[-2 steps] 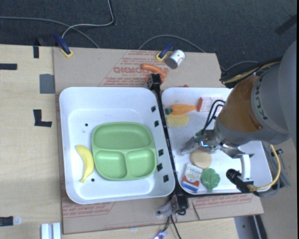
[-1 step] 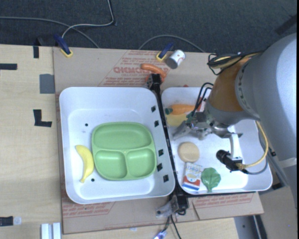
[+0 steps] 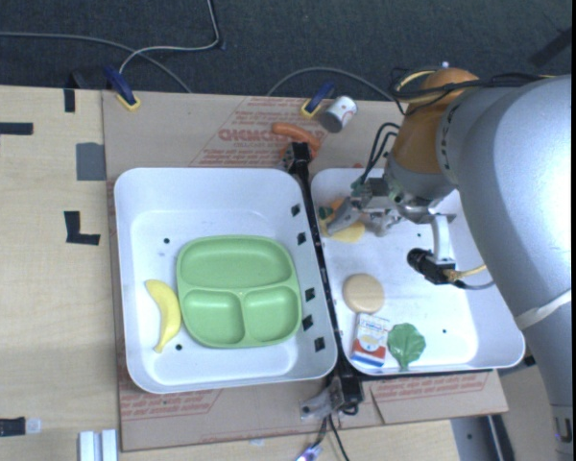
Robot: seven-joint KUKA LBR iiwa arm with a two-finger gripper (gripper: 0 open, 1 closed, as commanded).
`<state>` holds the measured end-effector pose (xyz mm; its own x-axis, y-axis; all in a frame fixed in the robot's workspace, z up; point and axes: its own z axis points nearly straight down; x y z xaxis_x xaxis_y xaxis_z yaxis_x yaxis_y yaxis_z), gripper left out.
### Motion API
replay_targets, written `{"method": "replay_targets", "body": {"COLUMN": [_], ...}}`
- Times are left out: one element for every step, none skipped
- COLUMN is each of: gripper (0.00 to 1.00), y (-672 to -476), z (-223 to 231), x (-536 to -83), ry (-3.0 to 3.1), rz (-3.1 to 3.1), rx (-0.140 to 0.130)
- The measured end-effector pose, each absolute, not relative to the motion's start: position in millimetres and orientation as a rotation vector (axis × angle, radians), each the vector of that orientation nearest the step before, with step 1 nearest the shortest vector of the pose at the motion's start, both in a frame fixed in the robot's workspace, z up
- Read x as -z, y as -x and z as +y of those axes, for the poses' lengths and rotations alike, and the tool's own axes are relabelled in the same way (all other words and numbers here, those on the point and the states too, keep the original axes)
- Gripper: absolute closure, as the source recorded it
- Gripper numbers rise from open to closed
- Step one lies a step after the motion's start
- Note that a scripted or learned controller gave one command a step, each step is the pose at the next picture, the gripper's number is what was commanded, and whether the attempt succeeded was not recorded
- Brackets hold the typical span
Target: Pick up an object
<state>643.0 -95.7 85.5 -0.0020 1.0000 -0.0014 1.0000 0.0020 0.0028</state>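
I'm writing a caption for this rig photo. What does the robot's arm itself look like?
The arm is bulky, rounded and smooth, mostly light grey, with an orange band above the wrist. Its end effector is a small grey metal assembly. A black connector with a thin yellowish cable hangs beside the wrist.

The hand (image 3: 348,216) partly hides a yellow object (image 3: 349,232); the arm (image 3: 518,181) runs off the right edge.

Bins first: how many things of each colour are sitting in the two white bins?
Green: 2, the divided plate and the leafy toy
Yellow: 2, the banana and a yellow piece by the gripper
Tan: 1, the round bun
White, red and blue: 1, the carton
Total: 6
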Motion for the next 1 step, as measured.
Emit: {"method": "replay_targets", "body": {"gripper": [0.00], "y": [-668.6], "z": [-98.5], "x": [-85.0], "ry": [-2.218], "rz": [2.224], "rx": [0.000]}}
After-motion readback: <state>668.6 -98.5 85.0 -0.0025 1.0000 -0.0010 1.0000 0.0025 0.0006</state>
